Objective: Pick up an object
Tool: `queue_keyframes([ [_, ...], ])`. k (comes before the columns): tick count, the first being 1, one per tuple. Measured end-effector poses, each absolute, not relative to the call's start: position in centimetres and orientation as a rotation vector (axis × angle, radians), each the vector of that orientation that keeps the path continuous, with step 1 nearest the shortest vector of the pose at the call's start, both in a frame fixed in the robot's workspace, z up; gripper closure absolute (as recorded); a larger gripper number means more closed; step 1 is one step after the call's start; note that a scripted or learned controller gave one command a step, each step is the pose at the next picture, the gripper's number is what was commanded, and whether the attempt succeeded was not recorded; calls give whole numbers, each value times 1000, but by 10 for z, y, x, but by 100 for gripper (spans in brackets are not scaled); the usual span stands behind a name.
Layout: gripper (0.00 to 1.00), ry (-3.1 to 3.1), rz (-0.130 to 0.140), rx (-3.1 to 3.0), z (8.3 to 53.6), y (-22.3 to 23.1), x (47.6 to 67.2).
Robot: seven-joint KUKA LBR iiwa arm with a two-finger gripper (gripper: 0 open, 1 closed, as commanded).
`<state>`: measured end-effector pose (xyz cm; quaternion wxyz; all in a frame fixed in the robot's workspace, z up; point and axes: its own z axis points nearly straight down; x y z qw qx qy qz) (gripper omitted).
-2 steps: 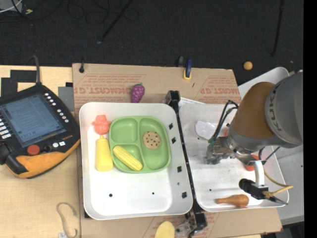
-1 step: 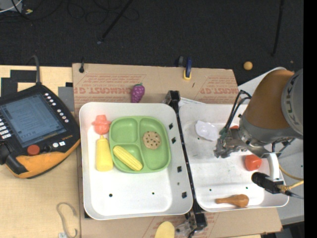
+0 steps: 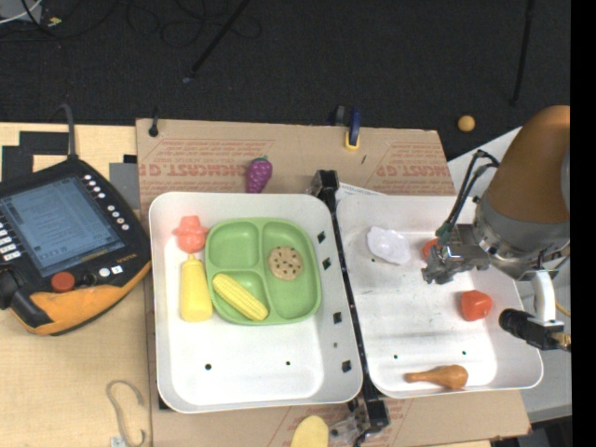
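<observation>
My gripper hangs low over the right bin, near its middle right. A small red object peeks out just beside the wrist, partly hidden by it. A white crumpled object lies to the gripper's left. A red block sits to its lower right, apart from it. A brown drumstick-shaped toy lies near the bin's front edge. Nothing is seen between the fingers.
The left bin holds a green divided plate with a cookie and corn, plus a yellow bottle and a pink toy. A pendant lies at far left. Purple grapes rest behind the bins.
</observation>
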<state>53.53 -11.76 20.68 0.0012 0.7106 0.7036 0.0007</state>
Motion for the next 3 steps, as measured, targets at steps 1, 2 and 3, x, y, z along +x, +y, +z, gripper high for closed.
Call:
queue_keyframes([
  [1, 100, 2216, 1, 2226, 229, -119, 536],
  [2, 100, 2228, -1, 2221, 218, -64, 546],
  [3, 100, 2229, -2, 2221, 211, -11, 547],
])
